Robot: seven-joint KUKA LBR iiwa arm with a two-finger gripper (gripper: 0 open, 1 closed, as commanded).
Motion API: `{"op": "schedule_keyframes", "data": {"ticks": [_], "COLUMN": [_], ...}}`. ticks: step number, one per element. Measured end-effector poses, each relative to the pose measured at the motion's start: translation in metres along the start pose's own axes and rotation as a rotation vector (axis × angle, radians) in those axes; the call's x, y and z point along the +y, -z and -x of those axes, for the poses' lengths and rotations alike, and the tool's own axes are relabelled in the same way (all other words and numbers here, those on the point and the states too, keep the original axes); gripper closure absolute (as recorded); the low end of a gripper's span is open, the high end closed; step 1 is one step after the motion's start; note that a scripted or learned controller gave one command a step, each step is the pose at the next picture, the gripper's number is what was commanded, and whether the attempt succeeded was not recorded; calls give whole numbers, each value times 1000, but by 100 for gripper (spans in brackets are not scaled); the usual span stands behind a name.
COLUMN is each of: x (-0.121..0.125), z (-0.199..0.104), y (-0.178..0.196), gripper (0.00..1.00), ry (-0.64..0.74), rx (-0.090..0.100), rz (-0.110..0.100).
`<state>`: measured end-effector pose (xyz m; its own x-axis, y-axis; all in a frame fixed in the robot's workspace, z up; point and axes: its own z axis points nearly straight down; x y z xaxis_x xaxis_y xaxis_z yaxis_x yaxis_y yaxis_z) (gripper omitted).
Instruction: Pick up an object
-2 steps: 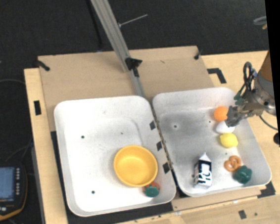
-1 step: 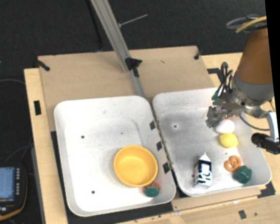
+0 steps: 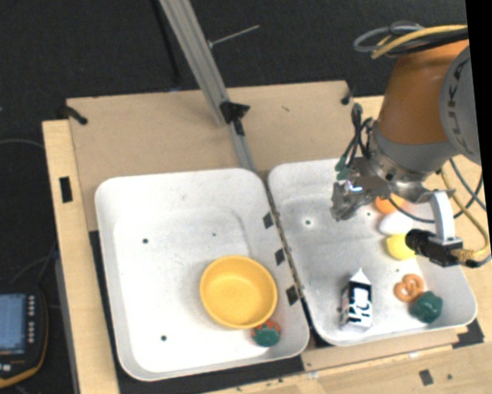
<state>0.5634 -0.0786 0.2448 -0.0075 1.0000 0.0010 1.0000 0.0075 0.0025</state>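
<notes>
My gripper point(image 3: 345, 203) hangs over the upper middle of the right bin point(image 3: 321, 245), above bare bin floor. Nothing shows between its fingers. Just right of it, partly hidden under the wrist, lie an orange piece point(image 3: 385, 207), a white egg-like object point(image 3: 395, 223) and a yellow ball-like object point(image 3: 398, 246). Near the bin's front stand a small black-and-white carton point(image 3: 357, 302), an orange pretzel-shaped toy point(image 3: 408, 287) and a dark green object point(image 3: 428, 307).
The left bin point(image 3: 146, 246) holds a yellow bowl point(image 3: 238, 291) and a small green and orange toy point(image 3: 266, 333) at its front edge. A grey pole point(image 3: 201, 56) slants down to the bins' shared back edge. A handheld pendant point(image 3: 10, 335) lies at far left.
</notes>
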Motion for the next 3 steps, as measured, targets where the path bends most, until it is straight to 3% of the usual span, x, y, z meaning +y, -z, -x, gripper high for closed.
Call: {"op": "schedule_keyframes", "data": {"ticks": [3], "x": [8], "z": [-139], "y": [13], "gripper": [100], "ry": [0], "rx": [0], "rz": [-1]}}
